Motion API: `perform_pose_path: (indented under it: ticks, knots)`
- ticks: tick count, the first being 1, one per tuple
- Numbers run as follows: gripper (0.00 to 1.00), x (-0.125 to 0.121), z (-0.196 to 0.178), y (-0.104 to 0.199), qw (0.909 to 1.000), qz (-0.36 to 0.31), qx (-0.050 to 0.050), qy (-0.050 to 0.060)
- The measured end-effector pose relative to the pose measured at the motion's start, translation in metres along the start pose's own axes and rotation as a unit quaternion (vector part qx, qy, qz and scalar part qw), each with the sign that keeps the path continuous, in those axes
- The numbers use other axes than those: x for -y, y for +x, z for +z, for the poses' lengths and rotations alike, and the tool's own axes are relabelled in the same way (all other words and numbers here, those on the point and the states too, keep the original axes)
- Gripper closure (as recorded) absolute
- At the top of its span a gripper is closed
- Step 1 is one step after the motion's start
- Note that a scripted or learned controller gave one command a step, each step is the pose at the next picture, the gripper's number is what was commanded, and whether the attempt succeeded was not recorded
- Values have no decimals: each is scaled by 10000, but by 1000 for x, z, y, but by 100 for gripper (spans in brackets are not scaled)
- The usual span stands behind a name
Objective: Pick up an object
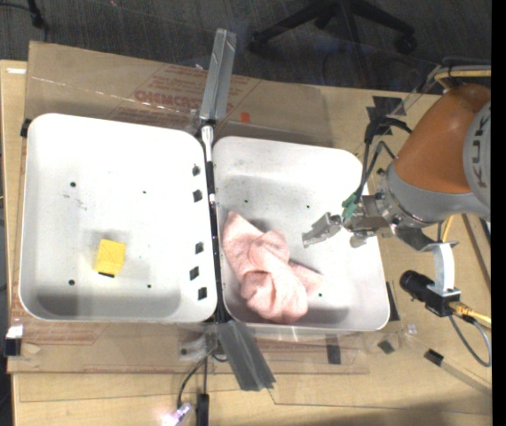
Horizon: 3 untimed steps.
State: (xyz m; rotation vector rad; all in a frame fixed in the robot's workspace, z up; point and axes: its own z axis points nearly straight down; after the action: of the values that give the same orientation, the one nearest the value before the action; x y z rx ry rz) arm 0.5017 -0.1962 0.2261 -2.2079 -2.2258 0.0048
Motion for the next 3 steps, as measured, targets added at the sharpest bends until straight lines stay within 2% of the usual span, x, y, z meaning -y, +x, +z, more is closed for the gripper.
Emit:
perform_pose_path:
  ticks: [1, 2, 3]
  knots:
    - [0, -62, 59, -13, 9915, -1302, 17, -22]
    - [0, -122, 134, -15, 9978, -657, 13, -23]
    - [0, -157, 131, 23, 9925, -1224, 19, -39]
